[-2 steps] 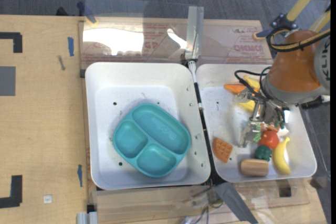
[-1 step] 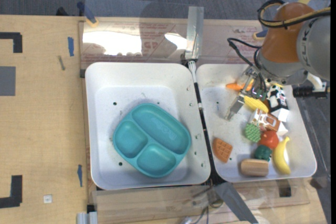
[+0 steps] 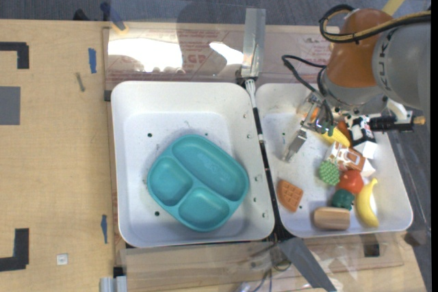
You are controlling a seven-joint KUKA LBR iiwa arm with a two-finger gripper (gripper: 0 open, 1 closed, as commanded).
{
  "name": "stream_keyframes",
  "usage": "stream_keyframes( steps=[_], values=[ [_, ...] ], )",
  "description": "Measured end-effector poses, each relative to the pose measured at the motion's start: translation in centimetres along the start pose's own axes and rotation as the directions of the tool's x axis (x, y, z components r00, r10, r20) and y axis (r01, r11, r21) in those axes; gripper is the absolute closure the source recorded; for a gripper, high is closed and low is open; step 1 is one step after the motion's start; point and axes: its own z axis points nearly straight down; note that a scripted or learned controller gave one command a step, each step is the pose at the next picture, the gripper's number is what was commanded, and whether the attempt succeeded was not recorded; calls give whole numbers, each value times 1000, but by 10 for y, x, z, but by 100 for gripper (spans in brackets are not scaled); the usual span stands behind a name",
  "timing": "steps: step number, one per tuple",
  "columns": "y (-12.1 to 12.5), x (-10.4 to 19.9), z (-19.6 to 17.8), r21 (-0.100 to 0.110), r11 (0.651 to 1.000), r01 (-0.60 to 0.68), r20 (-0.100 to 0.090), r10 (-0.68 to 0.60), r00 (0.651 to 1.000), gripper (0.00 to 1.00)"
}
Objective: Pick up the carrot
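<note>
Down in the right bin hangs the pincer, whether open or shut I cannot tell, a small orange carrot showing right at its fingers, with a banana and waffle lying nearer the front.

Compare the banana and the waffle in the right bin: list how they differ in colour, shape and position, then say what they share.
Colour: the banana is yellow; the waffle is orange-brown.
Shape: the banana is long and curved; the waffle is flat, roughly square, with a grid pattern.
Position: the banana lies near the bin's right wall, beside other toy foods; the waffle lies by the left wall, apart from the pile.
Shared: both rest in the right bin, clear of the gripper.
</note>
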Motion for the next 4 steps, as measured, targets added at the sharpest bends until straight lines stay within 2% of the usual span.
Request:
stream_keyframes(
  steps=[1,2,3,4],
  values=[
    [-81,8,1,-10,997,-78,23,79,997,0],
    [-39,3,1,-21,848,-530,12,530,848,0],
    [-25,-32,-5,49,783,-620,-53,622,781,0],
    [-8,-20,1,43,716,-697,-10,698,716,0]
  ],
)
